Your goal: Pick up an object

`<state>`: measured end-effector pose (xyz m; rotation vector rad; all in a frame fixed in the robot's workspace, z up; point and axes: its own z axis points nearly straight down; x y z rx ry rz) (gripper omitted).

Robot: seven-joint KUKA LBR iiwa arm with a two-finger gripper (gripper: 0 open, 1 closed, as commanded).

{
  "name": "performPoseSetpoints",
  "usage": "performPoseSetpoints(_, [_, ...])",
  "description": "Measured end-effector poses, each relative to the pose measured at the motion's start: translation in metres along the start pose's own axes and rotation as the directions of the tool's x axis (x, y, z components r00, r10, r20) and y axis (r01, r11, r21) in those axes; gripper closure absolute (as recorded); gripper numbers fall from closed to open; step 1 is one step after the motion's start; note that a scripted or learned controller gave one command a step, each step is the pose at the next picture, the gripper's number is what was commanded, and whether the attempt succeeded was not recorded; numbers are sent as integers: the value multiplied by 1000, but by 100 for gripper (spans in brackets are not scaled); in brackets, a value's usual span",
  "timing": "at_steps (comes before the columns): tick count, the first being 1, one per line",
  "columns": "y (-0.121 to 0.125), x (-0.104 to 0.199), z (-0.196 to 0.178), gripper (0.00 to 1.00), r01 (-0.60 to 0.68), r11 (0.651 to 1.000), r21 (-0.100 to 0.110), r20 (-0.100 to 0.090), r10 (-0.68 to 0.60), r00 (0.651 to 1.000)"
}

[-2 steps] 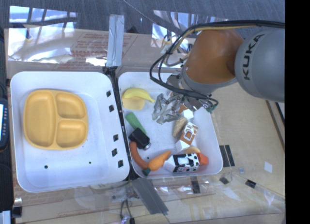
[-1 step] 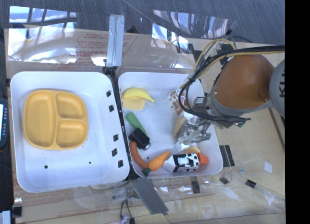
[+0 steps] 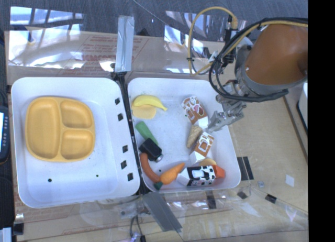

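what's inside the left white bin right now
A yellow divided tray with three compartments lies flat in the left bin. Whatever is beneath the tray is covered.

The desk (image 3: 272,157) is brown. Two white bins sit on it side by side, the left bin (image 3: 31,183) touching the right bin (image 3: 230,152).

Faint red print on the cardboard (image 3: 99,44) is illegible.
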<state>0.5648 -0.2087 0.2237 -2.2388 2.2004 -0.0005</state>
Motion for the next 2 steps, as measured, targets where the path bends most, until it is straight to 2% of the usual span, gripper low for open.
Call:
performPoseSetpoints(1, [-61,-32,95,100,-29,1000,-10,6,29,1000])
performPoseSetpoints(2, [31,0,97,100,239,971,-4,1,-239,971])
